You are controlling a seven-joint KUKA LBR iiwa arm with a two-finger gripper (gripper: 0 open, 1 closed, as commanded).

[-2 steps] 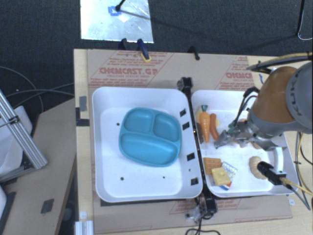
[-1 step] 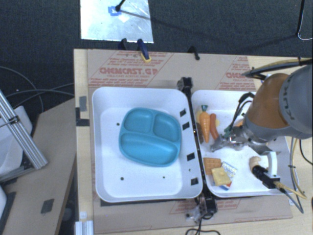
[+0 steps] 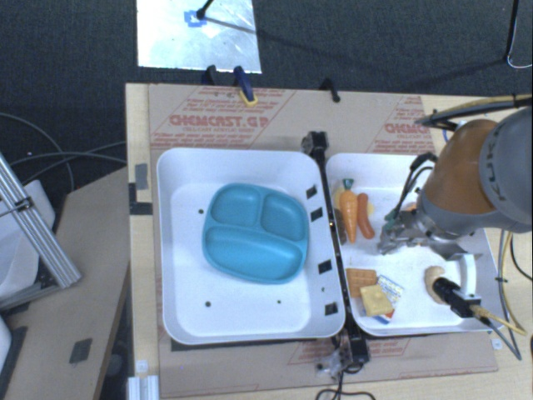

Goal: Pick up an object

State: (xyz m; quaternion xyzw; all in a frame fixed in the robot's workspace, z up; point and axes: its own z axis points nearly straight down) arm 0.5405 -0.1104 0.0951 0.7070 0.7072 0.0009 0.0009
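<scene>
From my remote seat I see the bench (image 3: 275,111), a cardboard-covered slab printed with red lettering, carrying the two shallow white plastic bins side by side. The left bin (image 3: 179,248) holds a blue divided plate (image 3: 256,232), smooth and glossy, with three compartments and rounded corners, lying flat near the bin's centre. The arm (image 3: 479,173), grey with its orange band, reaches in from the right and bulks over the right bin (image 3: 366,169), hiding much of that bin's right half. The gripper (image 3: 398,238) sits low over the bin floor in the middle of that bin, just right of the toy vegetables; whether it is parted or closed I cannot tell, and I see nothing clearly caught in it. The candidates for picking all lie in the right bin: two toy carrots (image 3: 353,214), orange and tapered, lying lengthwise along the left wall, touching each other; a flat tan cracker-like piece (image 3: 361,279) near the front left; a small yellow block (image 3: 376,300) just beside it, partly under a crinkled clear wrapper (image 3: 389,287); and a pale rounded bread-like piece (image 3: 433,280) near the front right, beside a black part of the arm's tooling.
</scene>
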